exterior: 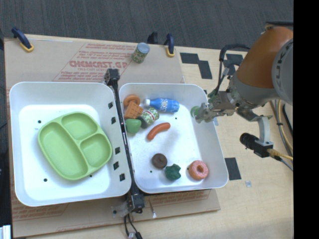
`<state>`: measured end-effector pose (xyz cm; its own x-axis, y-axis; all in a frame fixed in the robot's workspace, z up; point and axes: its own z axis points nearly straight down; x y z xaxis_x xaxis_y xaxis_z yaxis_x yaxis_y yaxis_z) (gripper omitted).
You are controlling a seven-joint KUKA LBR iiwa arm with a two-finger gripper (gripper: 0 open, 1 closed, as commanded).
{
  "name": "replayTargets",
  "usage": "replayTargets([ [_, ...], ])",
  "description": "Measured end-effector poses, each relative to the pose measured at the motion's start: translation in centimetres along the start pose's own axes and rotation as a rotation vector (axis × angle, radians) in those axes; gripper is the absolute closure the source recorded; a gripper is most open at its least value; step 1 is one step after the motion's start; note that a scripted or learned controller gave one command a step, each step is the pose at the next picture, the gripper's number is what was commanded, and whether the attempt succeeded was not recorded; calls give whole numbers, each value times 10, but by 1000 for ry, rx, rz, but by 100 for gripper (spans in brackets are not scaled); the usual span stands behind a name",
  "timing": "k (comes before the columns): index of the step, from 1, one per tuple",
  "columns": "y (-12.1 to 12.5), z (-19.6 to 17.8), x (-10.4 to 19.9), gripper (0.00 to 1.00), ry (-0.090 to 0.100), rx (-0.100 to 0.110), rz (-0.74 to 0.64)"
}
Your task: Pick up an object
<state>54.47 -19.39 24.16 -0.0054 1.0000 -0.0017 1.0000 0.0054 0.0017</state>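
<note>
- From the overhead camera I see two white bins side by side on the counter (249,193); the left bin (20,183) holds a green divided plate (75,144).
- The right bin (214,153) carries the objects I could pick: a blue bottle (163,104) at about 12 o'clock, with an orange waffle cone (132,107) and a small can (149,116) at 11 o'clock beside it.
- A green pepper-like piece (133,126) lies at 9 o'clock against the left wall, and a sausage (158,131) lies near the bin's middle.
- Toward 6 o'clock I see a chocolate donut (159,160), a green broccoli piece (173,172) and a pink donut (198,170).
- The end effector (200,112) sits at the right bin's 2 o'clock rim; I cannot tell how it is set, and I see nothing of the bin's contents in it.
- A small jar (141,53) stands on the cardboard beyond the bins at 12 o'clock.
</note>
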Motion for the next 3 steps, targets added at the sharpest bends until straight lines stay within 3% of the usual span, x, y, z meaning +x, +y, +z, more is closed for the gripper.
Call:
replayTargets([
  [1,-49,6,-17,100,1,3,0],
  [2,7,-4,-17,100,3,3,0],
  [3,7,-4,-17,0,2,3,0],
])
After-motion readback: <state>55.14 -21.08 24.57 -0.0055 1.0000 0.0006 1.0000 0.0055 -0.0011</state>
